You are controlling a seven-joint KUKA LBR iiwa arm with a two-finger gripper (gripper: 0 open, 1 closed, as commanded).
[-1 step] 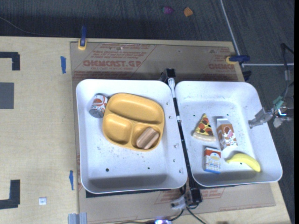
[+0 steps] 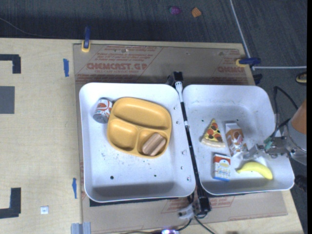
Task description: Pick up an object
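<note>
Claw (image 2: pixel 254 150) at lower right of frame, low in right bin (image 2: pixel 253 95), just above banana (image 2: pixel 254 169), finger state unclear, grasp cannot be told.

2 white bins (image 2: pixel 92 145), 1 yellow tray (image 2: pixel 131 118), 1 hot dog (image 2: pixel 153 144), 1 can (image 2: pixel 102 110), 1 pizza slice (image 2: pixel 213 132), 2 cartons (image 2: pixel 222 166), 1 banana (image 2: pixel 255 169).

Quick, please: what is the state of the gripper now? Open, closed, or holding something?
Gripper: cannot be told; it sits low in the right bin, just above the banana, beside the small carton.
</note>
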